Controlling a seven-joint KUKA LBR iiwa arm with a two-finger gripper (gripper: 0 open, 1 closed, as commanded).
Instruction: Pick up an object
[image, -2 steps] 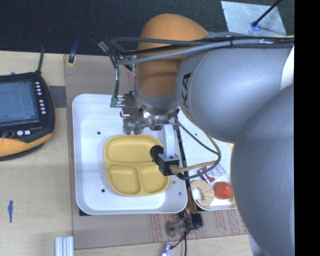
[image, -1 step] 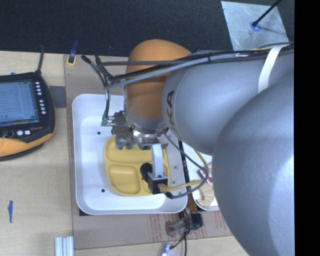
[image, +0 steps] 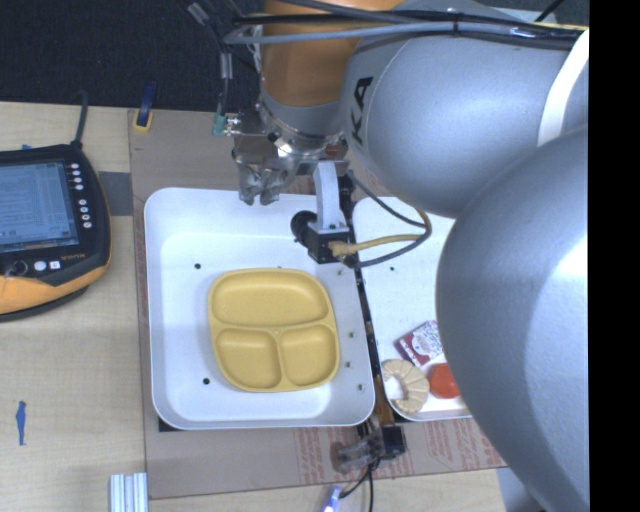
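My gripper over the left bin's far rim, nothing between its fingers

Nearest the camera, the yellow divided plate (image: 272, 329) lies flat in the left bin (image: 170, 300), its two small compartments toward the near edge. In the right bin, a round pastry (image: 404, 385), a red piece (image: 442, 382) and a packet (image: 420, 343) show beside my arm. Farther back, my gripper (image: 260, 193) hangs with fingers nearly together, grasping nothing, well apart from the plate

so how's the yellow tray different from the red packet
The yellow tray is large, with three compartments, and lies in full view in the left bin. The red packet is small and flat, lies in the right bin, and is partly hidden by the arm. Both lie flat on a bin floor.
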